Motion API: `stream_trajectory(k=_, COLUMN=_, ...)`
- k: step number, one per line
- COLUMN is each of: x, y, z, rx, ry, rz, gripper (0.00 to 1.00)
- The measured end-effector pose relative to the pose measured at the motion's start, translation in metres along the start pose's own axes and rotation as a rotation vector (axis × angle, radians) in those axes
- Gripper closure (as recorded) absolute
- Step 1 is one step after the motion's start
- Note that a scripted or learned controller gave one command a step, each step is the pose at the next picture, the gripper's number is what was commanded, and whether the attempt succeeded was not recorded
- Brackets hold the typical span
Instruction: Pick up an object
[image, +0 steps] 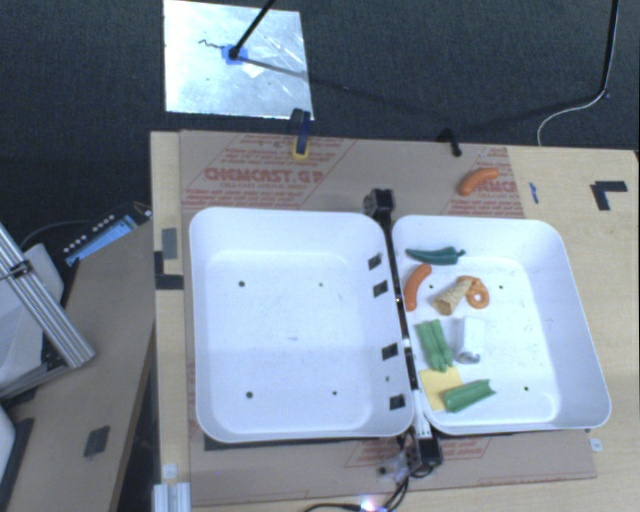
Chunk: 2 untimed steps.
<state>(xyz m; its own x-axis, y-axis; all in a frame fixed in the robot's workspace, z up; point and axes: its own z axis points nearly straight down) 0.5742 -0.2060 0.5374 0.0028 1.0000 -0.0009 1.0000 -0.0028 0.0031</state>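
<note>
Inside right bin (570, 300): green chili (436, 255), orange sausage (416, 286), cone (452, 294), green pods (433, 343)

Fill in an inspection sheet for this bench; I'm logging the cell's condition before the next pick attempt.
Surface: cardboard-covered bench bearing a left bin and a right bin, side by side.
Job's things: in the right bin, a dark green pepper, orange sausage, pretzel, cone, green bean pods, yellow slice, green pod.
Clutter: another orange sausage on the bench behind the bins.
Grippers: nothing seen.
Cables: white cable on the floor.
Surroundings: dark carpet, a shiny sheet.
</note>
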Motion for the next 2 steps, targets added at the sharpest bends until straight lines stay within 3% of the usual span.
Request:
stream_trajectory(k=1, x=0.001, y=0.086, z=0.003, rx=-0.002, ry=-0.002, rz=-0.010, gripper=1.00)
stream_trajectory(k=2, x=-0.001, y=-0.005, z=0.000, rx=0.000, ry=0.000, rz=0.000, gripper=1.00)
